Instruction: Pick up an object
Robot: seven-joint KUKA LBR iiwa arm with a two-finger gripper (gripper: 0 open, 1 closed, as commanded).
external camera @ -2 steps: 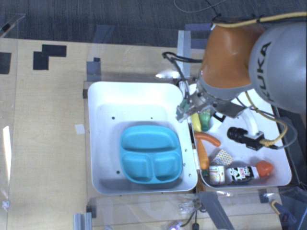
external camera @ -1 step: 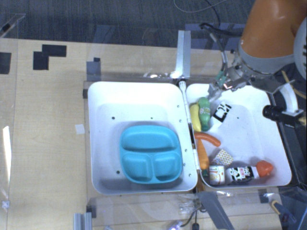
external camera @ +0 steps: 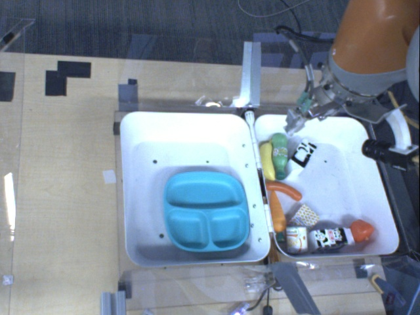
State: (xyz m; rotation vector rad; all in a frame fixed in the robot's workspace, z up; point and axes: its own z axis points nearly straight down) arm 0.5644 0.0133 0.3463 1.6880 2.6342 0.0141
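Note:
My gripper [external camera: 294, 121] hangs over the back left part of the right bin [external camera: 367, 176], just above and behind a green object [external camera: 279, 155] and a black-and-white card [external camera: 304, 153]. A yellow banana [external camera: 266, 160] lies beside the green object against the bin's left wall. Further forward lie an orange sausage-like piece [external camera: 284, 190], a carrot [external camera: 278, 213] and a patterned triangle [external camera: 305, 213]. Along the front wall sit a small can [external camera: 296, 239], a black-and-white bottle [external camera: 328, 237] and an orange-red object [external camera: 361, 230]. Nothing shows in the gripper.
The left bin [external camera: 144, 149] holds a blue divided tray [external camera: 207, 209] in its front half. A metal post [external camera: 251, 71] rises behind the divider between the bins. The arm's bulky orange and grey body [external camera: 374, 31] overhangs the right bin's back right corner.

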